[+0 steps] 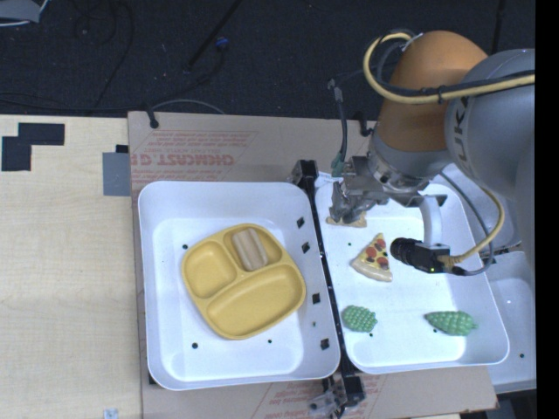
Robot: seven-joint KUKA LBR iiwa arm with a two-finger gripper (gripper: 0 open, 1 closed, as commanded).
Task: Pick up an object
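Because my arm (454,103) reaches in over the right bin (489,339), my gripper (349,206) hangs low at its far-left corner, above a small tan object (354,222). My fingers, I cannot tell, perhaps spread. The pizza slice (374,258) lies near, toward the bin's middle.

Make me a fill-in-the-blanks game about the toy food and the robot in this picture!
1. The yellow tray sits in the ____ bin.
2. The pizza slice lies in the ____ bin.
3. The number of green bumpy toys in the right bin is ____.
4. The tan food piece lies in one of the tray's ____ compartments.

Missing words: left; right; two; small
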